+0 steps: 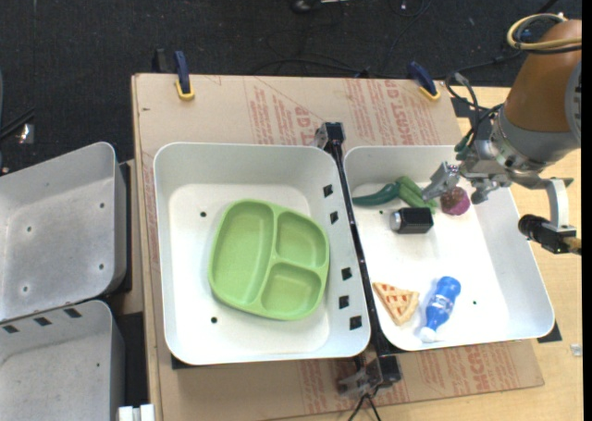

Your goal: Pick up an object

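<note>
Objects are grouped in the right bin (518,262): blue bottle (439,303) and waffle wedge (396,302) nearest, black block (412,219) and green tool (393,192) farther back. Purple ball (454,201) is seen at the pincer (460,184); grip state cannot be told. Green divided plate (270,259) is in the left bin (185,179).

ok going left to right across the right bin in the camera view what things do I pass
Green curved tool → waffle piece → black block → blue bottle → purple object, next to the gripper.
</note>
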Tool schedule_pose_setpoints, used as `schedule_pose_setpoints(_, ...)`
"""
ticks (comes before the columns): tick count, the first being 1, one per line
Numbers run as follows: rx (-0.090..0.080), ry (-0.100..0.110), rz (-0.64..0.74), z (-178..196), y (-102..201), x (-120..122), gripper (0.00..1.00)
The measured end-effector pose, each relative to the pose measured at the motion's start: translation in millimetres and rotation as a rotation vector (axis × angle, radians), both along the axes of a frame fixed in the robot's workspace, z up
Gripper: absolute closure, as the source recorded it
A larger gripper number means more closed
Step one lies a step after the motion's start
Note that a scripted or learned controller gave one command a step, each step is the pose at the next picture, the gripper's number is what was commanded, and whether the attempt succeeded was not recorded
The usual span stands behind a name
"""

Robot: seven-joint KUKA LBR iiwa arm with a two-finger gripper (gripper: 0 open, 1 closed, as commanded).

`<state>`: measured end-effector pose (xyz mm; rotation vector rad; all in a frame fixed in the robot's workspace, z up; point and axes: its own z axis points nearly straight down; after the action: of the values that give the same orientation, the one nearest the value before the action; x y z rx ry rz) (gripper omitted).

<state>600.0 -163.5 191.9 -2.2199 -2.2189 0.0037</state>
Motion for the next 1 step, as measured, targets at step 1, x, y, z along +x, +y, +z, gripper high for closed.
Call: schedule_pose_setpoints(1,0.0,-0.001,0.0,-43.5,-3.0,1.2,0.0)
